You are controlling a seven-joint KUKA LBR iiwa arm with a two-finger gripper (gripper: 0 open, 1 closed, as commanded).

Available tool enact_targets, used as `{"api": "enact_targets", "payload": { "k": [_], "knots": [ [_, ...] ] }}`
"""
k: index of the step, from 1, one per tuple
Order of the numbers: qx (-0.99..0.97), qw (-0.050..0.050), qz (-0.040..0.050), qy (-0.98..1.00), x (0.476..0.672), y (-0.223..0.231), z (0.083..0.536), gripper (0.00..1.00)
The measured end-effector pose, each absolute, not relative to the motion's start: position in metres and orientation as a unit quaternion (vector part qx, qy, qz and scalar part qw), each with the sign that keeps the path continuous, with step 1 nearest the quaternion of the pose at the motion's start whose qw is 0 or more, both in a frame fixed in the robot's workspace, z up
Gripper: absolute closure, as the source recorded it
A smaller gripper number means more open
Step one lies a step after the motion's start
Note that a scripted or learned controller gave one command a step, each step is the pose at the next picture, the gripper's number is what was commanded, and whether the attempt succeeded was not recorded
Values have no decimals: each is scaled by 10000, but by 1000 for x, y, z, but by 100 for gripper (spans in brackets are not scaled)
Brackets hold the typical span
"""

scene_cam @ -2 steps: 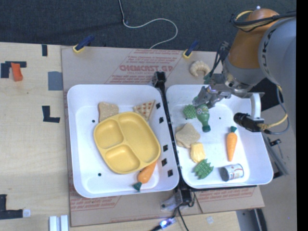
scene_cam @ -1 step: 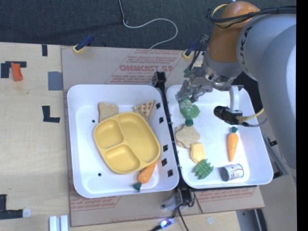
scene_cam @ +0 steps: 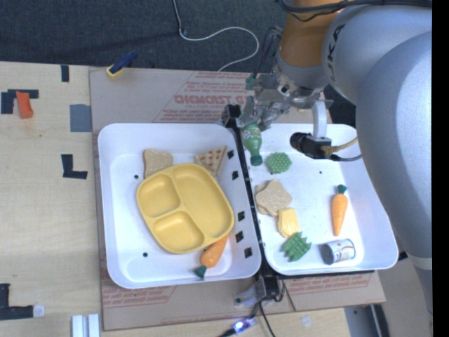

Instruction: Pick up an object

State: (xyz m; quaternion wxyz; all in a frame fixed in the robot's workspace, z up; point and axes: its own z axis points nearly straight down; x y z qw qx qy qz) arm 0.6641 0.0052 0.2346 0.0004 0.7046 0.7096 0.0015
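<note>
The camera view looks down on a light wooden table bearing two shallow white bins side by side on a sheet of brown cardboard. The grey arm with its orange band comes in from the upper right of the frame, and its tool hangs over the upper end of the divide between the bins. Just below the tool's fingers sits a small green bottle-shaped toy, upright and right at the fingertips; whether the fingers are closed on it or only touching it cannot be told.

In the left white bin lies a yellow plastic plate with three compartments, tilted toward the lower right. Above it, near the bin's upper wall, lie a tan toast-shaped slice and a brown waffle-patterned wedge. An orange toy carrot with a green tip rests just beside the plate's lower edge.

In the right white bin lie a round green bumpy toy near the bottle, a tan bread-shaped piece, a yellow corn-like piece touching it below, a green spiky leaf-shaped toy, a second orange carrot and a small silver can on its side in the lower right.
</note>
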Motion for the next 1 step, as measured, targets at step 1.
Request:
{"api": "enact_targets", "payload": {
  "k": [1],
  "knots": [
    [7070,-1,-11,7072,661,-9,232,100]
  ]
}}
